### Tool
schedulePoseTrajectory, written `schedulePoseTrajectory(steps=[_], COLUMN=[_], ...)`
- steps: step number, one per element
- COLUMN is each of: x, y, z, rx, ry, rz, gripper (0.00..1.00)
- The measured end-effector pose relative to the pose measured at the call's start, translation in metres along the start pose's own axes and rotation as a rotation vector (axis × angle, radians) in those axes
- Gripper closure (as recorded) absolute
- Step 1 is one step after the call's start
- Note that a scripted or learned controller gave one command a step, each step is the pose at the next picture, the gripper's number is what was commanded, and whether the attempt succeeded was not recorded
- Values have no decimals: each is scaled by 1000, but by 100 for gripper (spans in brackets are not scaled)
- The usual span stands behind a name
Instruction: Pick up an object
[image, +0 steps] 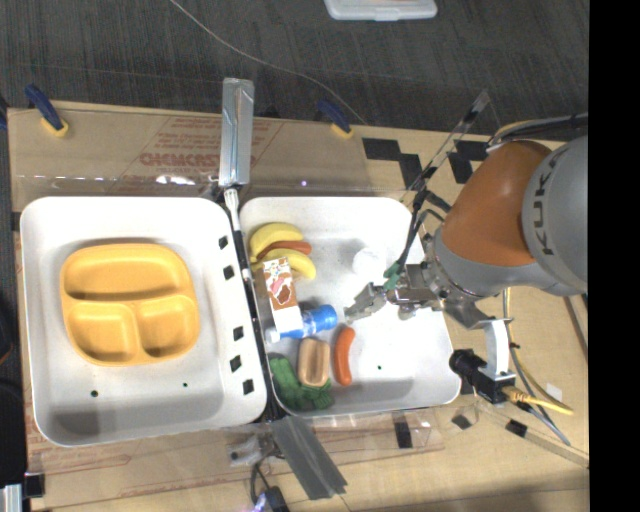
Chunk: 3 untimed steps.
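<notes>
The right bin (400, 385) holds several toy foods along its left side: a yellow banana bunch (280, 246), a small carton with a brown picture (281, 290), a blue and white bottle (310, 321), a hot dog in a bun (314, 362), a loose red sausage (344, 356) and a green leafy piece (297, 388). My gripper (368, 300) hangs over the middle of this bin, just right of the bottle and above the sausage. Its fingers look slightly apart with nothing between them.
The left bin (40, 300) carries a yellow divided tray (130, 300). A metal divider bar (236, 130) rises between the bins. The arm's grey and orange body (500, 215) covers the right bin's right edge. Cables and a black connector (480, 372) trail at the lower right.
</notes>
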<state>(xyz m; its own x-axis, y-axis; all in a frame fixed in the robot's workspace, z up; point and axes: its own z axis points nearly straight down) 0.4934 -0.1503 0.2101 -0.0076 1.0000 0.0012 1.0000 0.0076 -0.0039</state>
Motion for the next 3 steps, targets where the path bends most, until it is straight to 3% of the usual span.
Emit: schedulePoseTrajectory(steps=[1, 2, 3], x=[0, 9, 12], y=[36, -7, -5], z=[98, 113, 102], rx=[-26, -14, -15], ry=[-7, -6, 0], rz=[-47, -86, -93], gripper=[0, 0, 100])
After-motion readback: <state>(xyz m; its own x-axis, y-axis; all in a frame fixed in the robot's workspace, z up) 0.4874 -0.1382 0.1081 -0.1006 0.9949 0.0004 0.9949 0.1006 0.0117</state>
